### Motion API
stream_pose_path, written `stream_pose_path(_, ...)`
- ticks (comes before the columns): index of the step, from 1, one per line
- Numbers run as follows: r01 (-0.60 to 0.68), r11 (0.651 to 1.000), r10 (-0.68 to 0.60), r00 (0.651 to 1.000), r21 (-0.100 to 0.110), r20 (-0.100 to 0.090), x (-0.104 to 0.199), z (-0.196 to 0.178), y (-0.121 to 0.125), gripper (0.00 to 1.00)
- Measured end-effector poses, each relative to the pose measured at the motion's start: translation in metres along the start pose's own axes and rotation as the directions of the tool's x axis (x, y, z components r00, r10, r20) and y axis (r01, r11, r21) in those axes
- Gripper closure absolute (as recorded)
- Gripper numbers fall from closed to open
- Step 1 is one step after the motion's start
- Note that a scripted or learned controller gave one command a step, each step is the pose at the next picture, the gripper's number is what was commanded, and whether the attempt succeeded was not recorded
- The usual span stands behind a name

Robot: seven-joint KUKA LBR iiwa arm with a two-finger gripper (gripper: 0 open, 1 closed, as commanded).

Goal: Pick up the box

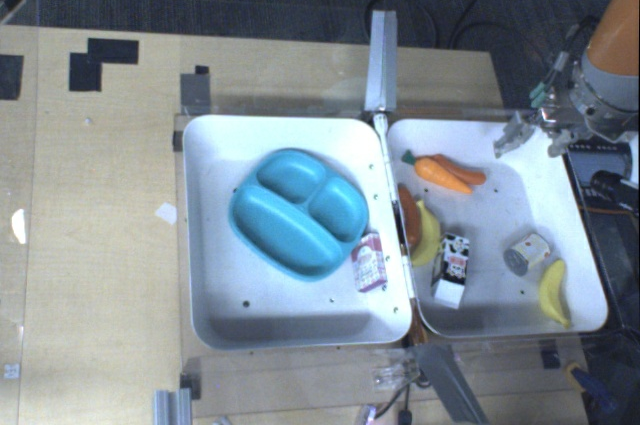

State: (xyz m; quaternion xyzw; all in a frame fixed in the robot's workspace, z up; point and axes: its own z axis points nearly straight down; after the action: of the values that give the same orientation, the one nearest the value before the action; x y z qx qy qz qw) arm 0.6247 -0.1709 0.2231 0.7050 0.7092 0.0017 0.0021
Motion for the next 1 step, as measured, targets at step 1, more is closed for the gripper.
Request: stream_pose_path(1,0.035,0.999,-0.035,0.999,0.002,0.000,-0.0305,0.0984,-0.0484,0.00)
